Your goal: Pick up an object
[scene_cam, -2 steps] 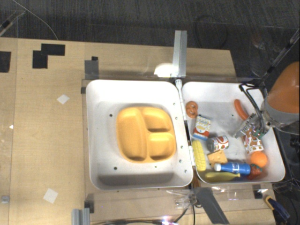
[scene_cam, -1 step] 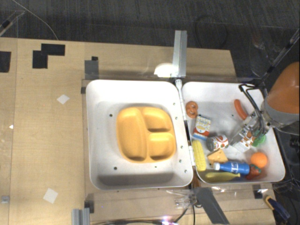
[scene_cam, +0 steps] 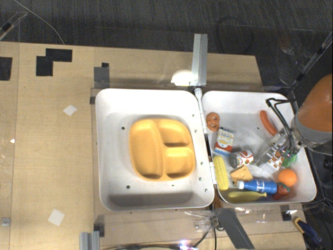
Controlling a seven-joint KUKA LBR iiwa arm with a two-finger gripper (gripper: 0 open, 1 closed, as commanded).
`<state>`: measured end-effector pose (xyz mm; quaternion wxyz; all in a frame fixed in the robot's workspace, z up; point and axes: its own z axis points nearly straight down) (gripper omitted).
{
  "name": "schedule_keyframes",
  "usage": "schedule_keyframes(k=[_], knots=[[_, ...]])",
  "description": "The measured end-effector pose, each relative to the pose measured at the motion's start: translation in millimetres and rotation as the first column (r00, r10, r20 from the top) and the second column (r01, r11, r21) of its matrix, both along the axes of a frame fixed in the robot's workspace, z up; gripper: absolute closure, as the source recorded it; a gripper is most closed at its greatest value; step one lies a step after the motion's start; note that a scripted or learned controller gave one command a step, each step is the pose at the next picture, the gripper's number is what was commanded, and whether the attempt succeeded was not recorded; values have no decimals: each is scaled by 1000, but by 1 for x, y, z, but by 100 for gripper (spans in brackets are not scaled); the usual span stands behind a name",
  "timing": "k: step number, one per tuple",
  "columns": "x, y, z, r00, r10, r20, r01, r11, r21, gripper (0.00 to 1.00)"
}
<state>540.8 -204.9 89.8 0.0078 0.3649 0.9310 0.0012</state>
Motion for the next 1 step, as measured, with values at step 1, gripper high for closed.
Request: schedule_keyframes(k=[1], knots=[[-22,54,0,981,-194,0,194,981,3,0]])
